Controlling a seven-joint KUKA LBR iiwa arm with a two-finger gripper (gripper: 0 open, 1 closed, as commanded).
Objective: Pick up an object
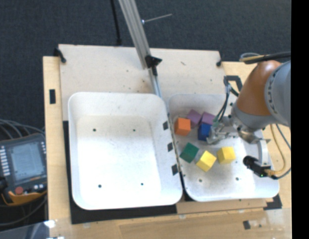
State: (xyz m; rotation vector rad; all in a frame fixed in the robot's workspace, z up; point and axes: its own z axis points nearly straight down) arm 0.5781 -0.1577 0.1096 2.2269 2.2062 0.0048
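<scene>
Arm (261, 91) enters from 3 o'clock and reaches into the right bin (244, 185). Claw (215, 135) sits low among the blocks; whether it is open, closed or gripping cannot be told from this view. Blue block (204, 131) lies touching or just beside the claw at its 9 o'clock. Two purple blocks (201, 117) at 11 o'clock, orange block (183, 126) further at 9. Green block (189, 153) and two yellow blocks (217, 158) lie near, at 6 to 8 o'clock. Left bin (119, 148) at 9 o'clock.
</scene>
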